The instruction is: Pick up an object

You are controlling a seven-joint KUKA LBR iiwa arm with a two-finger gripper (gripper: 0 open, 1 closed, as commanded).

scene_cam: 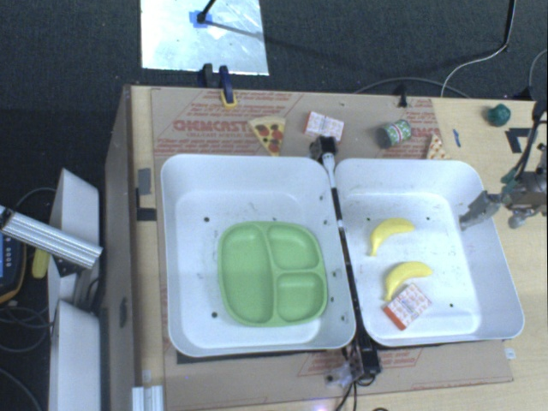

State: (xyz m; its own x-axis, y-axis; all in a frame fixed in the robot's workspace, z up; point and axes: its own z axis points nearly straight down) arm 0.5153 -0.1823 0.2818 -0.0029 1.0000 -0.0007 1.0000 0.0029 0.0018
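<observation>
While the claw (475, 211) hangs at the right bin's (505, 294) far rim, grip state indeterminable | bananas (390, 232) lie nearer centre | rim collision risked | curved fruit may be missed

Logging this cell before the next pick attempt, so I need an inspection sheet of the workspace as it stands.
Surface: bench bears left bin and right bin, side by side.
Job's things: two bananas and a small red-and-white packet in right bin; green divided plate in left bin.
Clutter: pizza slice toy, card, small can behind the bins.
Grippers: gripper over right bin's right edge, finger state unclear.
Cables: white cable on the floor.
Surroundings: dark carpet, silver sheet.
</observation>
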